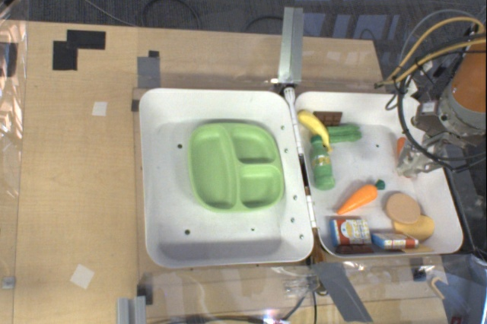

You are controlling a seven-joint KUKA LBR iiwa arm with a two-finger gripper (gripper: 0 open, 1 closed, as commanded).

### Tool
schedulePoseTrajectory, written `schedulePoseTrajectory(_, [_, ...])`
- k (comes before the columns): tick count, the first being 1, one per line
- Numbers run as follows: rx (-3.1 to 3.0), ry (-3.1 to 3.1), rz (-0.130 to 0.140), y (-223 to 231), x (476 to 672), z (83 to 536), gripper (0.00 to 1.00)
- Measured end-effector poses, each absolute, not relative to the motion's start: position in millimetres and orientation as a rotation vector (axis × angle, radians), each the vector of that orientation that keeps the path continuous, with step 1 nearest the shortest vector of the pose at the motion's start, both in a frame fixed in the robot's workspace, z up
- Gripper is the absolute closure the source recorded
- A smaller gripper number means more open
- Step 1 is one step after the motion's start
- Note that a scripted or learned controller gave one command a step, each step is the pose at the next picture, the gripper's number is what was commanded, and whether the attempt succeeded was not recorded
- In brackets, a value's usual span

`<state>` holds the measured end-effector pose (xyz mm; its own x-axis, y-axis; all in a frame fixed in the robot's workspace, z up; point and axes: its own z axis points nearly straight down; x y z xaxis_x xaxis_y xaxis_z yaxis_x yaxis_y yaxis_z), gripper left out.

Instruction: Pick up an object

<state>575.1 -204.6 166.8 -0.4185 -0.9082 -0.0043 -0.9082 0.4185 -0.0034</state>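
Toys crowd the right bin (365,106); its middle floor lies open.

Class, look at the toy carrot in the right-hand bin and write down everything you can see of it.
The carrot is a small orange toy, smooth like plastic, tapering to a point, with a dark green stub at its thick end. It lies flat on the floor of the right bin, slanted, with its tip towards the lower left and its green end towards the upper right. It sits near the bin's middle, just above the small carton and left of the tan round disc, apparently touching neither.
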Motion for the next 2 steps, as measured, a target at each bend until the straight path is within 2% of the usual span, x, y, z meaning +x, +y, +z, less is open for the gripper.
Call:
schedulePoseTrajectory(1, [-2.164, 2.268, -0.009, -204.5, 592.3, 170.3, 1.00])
schedulePoseTrajectory(2, [-2.684, 1.624, -0.005, -204.7, 570.3, 172.9, 1.00])
